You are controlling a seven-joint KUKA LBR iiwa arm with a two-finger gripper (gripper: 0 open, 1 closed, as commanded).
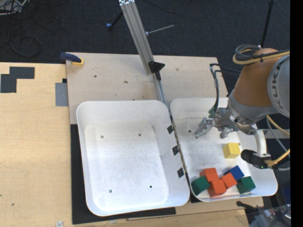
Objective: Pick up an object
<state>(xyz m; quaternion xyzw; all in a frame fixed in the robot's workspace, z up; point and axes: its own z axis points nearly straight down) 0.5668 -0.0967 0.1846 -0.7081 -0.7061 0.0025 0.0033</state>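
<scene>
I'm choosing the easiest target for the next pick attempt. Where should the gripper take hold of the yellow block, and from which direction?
Grip the yellow block across two opposite flat side faces, coming straight down from above. It lies alone on the right bin floor, apart from the cluster of orange, green and blue blocks nearer the front edge, so its sides look free for fingers. The gripper hangs just behind it.

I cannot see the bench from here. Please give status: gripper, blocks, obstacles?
Gripper open, holding nothing, above right bin. Yellow block lies apart, nearest. Other blocks clustered at near corner. Nothing between.

place: robotics lab | evidence: aluminium camera mast (140, 37), loose floor cables (19, 4), plywood bench (113, 77)
</scene>
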